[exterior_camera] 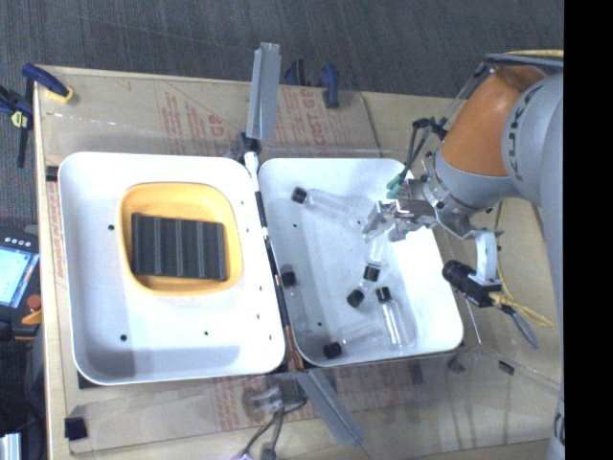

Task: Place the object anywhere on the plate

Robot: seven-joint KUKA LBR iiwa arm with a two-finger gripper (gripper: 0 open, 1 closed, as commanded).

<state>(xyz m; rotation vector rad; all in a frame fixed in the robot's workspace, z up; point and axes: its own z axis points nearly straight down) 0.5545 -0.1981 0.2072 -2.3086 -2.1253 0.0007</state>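
Note:
A yellow plate with a dark ribbed rectangle in its middle lies in the left bin. Several clear vials with black caps lie scattered in the right bin. One vial is at the upper left. Another vial lies just below my gripper, and a third vial is nearer the front. My gripper hangs low over the right bin's upper right part, right above the middle vial's clear end.
Loose black caps and a further vial lie near the right bin's front wall. A divider rail runs between the bins. Clamps and cables line the bench's back and right edges.

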